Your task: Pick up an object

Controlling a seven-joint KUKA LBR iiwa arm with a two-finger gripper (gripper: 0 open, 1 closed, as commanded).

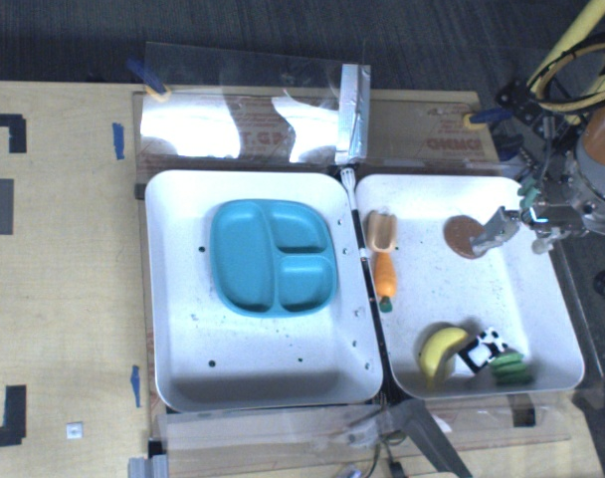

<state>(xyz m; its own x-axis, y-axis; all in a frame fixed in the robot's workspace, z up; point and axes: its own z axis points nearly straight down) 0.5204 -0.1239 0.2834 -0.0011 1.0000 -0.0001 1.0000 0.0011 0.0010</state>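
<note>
Hovering near right bin's (571, 352) far right edge, gripper (504, 229) beside brown disc (464, 235); claw state: cannot tell. Risk: disc lies flat, may slip from grasp.

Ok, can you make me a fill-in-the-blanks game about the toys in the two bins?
1. The divided plate in the left bin is colored ____.
2. The yellow fruit in the right bin is a ____.
3. The carrot lies against that bin's ____ wall.

Missing words: blue; banana; left
</note>
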